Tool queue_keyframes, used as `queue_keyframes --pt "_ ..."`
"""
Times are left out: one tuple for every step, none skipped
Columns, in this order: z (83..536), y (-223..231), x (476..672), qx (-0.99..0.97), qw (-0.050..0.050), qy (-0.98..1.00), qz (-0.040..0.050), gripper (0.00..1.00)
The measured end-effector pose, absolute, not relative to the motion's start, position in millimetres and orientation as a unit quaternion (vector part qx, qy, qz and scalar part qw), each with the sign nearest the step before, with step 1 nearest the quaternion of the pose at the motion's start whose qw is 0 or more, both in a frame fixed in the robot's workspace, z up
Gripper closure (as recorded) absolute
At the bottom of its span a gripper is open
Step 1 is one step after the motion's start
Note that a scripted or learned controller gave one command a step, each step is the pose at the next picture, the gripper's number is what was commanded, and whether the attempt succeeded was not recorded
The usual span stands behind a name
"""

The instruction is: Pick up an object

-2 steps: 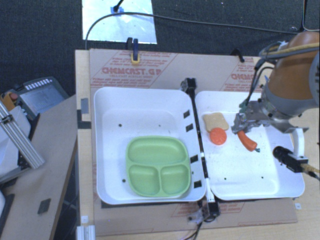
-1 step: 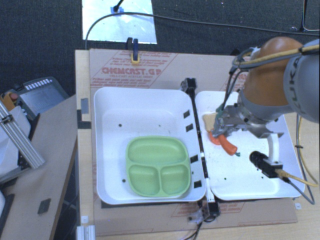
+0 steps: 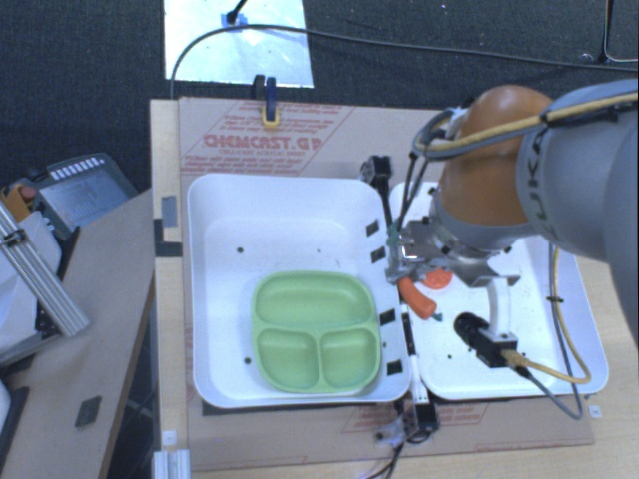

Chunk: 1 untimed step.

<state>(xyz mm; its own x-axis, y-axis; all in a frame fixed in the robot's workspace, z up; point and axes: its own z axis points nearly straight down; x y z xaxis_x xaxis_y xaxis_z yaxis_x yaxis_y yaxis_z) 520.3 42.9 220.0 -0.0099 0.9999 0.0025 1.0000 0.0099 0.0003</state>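
- The gripper [image 3: 417,267] is hanging over the right bin [image 3: 559,367], near the bin's left wall; I cannot tell its state.
- An orange object [image 3: 420,300] is lying in that bin, just under the gripper.
- A green divided plate [image 3: 316,331] is sitting in the left bin [image 3: 230,228].

From my remote station I read 1 legible text: red block capitals "CHEMCAST", followed by what may be "GP", printed on the pale board [image 3: 268,140] lying under the 2 white bins. Smaller red lines above and below that word are too blurred to read.
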Motion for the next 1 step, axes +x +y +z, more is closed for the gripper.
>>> queue_keyframes --pt "214.9 98.7 506.7 -0.703 0.001 -0.711 -0.001 1.0"
